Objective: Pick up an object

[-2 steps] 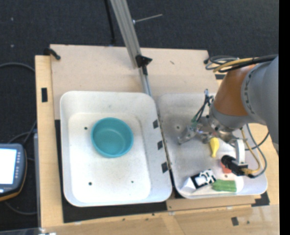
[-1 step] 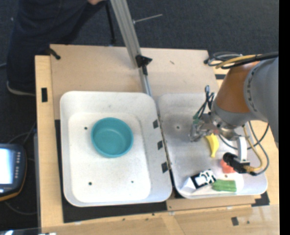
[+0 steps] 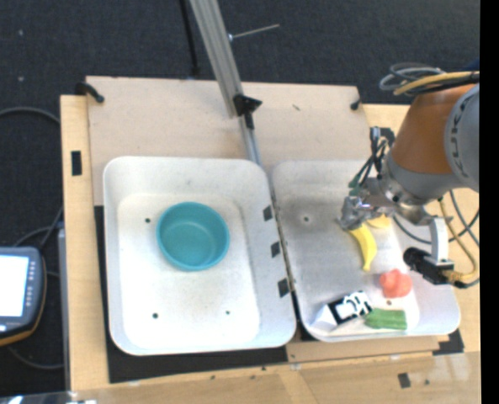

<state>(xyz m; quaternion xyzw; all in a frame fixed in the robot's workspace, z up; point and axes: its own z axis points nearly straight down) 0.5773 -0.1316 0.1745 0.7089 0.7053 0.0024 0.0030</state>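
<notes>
**Arm hanging over the right bin, tool beside the banana**

The grey arm (image 3: 430,146), with its orange band, is reaching in over the right edge of the worktop (image 3: 169,120) and hanging above the right bin (image 3: 316,200). Its tool (image 3: 356,211) is sitting low near the far right part of that bin, just at the far end of a yellow banana (image 3: 365,244); whether it is touching the fruit cannot be told, and whether the tool is released or clenched cannot be told either, since the wrist is covering it from above. Nothing is showing as grasped.

The banana is lying in the right bin, running from the tool toward the near edge of the worktop. Just beyond it, toward the near right corner, a red-orange rounded object (image 3: 394,284) is resting, and nearer still a green flat piece (image 3: 387,319) is lying along the bin's near rim. Beside the green piece, on its left, a small black-and-white box (image 3: 347,307) is lying tilted.

The left bin (image 3: 131,310) is carrying a teal bowl (image 3: 193,236), sitting upright slightly toward the far side of its middle, well apart from everything in the right bin.

A metal post (image 3: 220,45) is rising from the far edge of the worktop between the two bins. Cables (image 3: 455,234) are trailing off the arm at the right edge.
</notes>
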